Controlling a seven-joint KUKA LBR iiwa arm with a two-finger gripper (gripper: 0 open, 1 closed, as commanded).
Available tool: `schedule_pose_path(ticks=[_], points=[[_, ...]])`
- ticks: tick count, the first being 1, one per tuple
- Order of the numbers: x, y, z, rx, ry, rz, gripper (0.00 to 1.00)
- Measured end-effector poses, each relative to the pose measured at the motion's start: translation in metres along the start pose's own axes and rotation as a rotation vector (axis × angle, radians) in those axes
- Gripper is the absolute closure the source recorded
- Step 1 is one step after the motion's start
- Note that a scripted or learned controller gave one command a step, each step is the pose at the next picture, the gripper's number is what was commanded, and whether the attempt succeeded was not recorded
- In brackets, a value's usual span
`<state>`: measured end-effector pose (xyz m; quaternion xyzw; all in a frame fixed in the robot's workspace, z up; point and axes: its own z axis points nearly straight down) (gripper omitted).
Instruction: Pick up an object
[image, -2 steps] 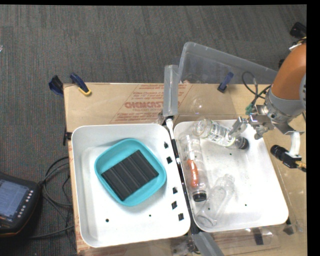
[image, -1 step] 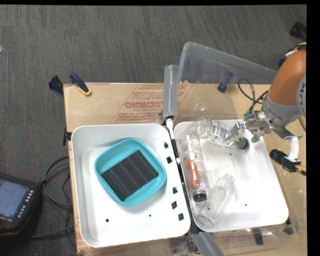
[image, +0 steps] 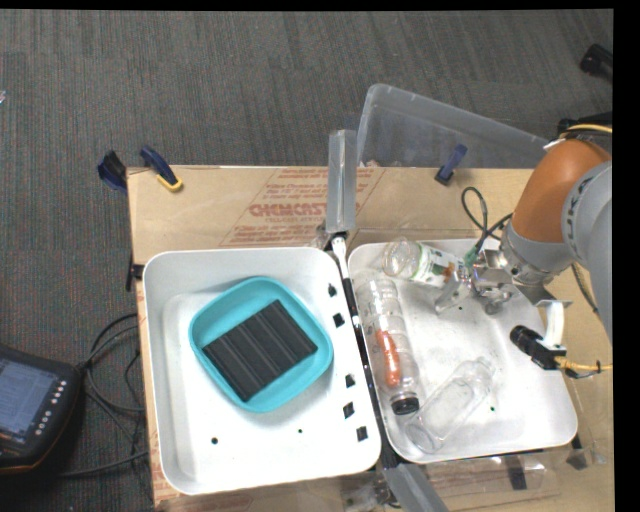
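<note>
Camera view: two white bins on a bench, the arm (image: 560, 205) reaching into the right one.

The gripper (image: 478, 283) is placed low in the upper part of the right bin (image: 560, 425), just beside a clear bottle with a green label (image: 420, 262); whether anything is grasped cannot be told, as the tip is small and blurred. Near the bin's left wall a long clear bottle with orange contents (image: 388, 345) is laid, and a clear plastic cup (image: 455, 400) is seen tipped over at lower centre. The left bin (image: 165, 440) is occupied by a teal tray (image: 305, 320) bearing a black ridged slab (image: 258, 345). A clear plastic lid (image: 440, 125) is propped behind the bins, its outline faint. The arm is cut off at the right edge.
</note>
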<state>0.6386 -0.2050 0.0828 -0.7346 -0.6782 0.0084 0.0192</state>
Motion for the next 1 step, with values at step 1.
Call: schedule_pose_path(ticks=[1], points=[[-0.0011, -0.0194, -0.0598, -0.035, -0.016, -0.2, 0.0]])
